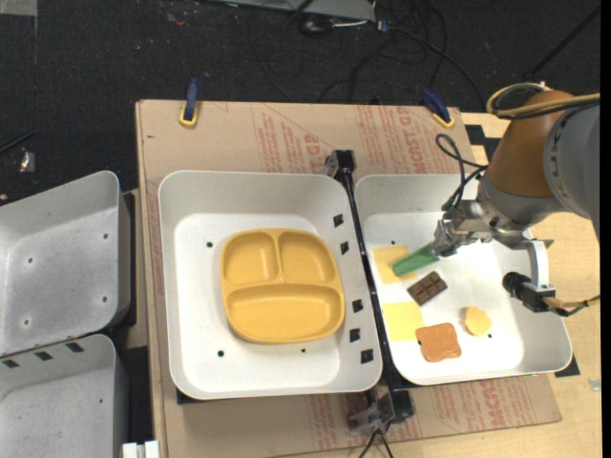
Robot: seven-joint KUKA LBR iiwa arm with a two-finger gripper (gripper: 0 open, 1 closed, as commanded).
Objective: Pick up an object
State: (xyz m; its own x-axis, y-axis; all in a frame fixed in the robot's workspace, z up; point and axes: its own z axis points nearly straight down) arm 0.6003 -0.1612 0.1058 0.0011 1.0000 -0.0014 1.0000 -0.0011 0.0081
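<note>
In the right bin [544,351] lie several small items. A green strip [413,261] rests tilted over a pale yellow slab [385,256]. Below it are a brown chocolate block [428,287], a second pale yellow slab [402,321], an orange-brown slice [439,343] and a small yellow lump [477,322]. My gripper [449,240] hangs low over the bin's upper middle, its tip right at the green strip's upper right end. The wrist hides how the tip meets the strip.
The left bin [186,256] holds a yellow divided plate [283,285]. A black ridge [361,275] with clips separates the two bins. Cables and a black fitting [527,290] trail by the right bin's right wall. Grey trays [57,256] lie off the bench to the left.
</note>
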